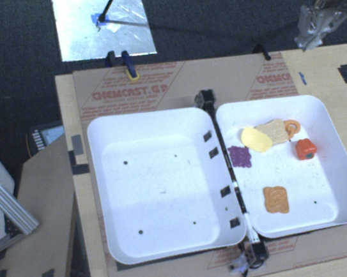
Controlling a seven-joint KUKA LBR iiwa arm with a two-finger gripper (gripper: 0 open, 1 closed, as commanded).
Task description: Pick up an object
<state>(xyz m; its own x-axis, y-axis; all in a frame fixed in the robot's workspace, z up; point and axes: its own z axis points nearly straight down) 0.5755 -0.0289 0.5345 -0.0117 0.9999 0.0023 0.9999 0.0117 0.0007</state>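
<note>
Jaws (pixel 310 29): hanging at the upper right of the camera view, above the dark floor beyond the table's far edge; blurred and small, so whether they are open or closed cannot be told. Nothing is showing between or beneath them, so they are not carrying anything that can be seen.

Table (pixel 228 71): carrying two shallow white bins side by side on a printed brown sheet.

Left bin (pixel 108 196): lying with its floor bare apart from a few dark specks.

Right bin (pixel 342 161): holding all the loose items, as follows.
- Yellow rounded piece (pixel 256 139): sitting near the far wall, touching or overlapping the tan piece beside it.
- Tan bread-like piece (pixel 276 130): lying just right of the yellow one.
- Orange ring (pixel 292 127): resting against the tan piece's right end.
- Red piece (pixel 305 148): sitting just below the ring, near the right wall.
- Purple cluster (pixel 239 156): lying close to the divider between the bins.
- Orange-brown flat piece (pixel 276 199): lying alone toward the near side, well apart from the others.

Silver sheet (pixel 103 22): lying on the floor beyond the table.

Status of task: judged as not yet begun in any visible sense. Every candidate object is resting in the right bin, and the jaws are standing well apart from all of them, off beyond the bin's far right corner. Remaining, by this reading: travelling over the bin, descending on one item, closing on it, and lifting. The isolated orange-brown piece is looking the least crowded choice; the yellow, tan and ring group is looking awkward, being packed together.
</note>
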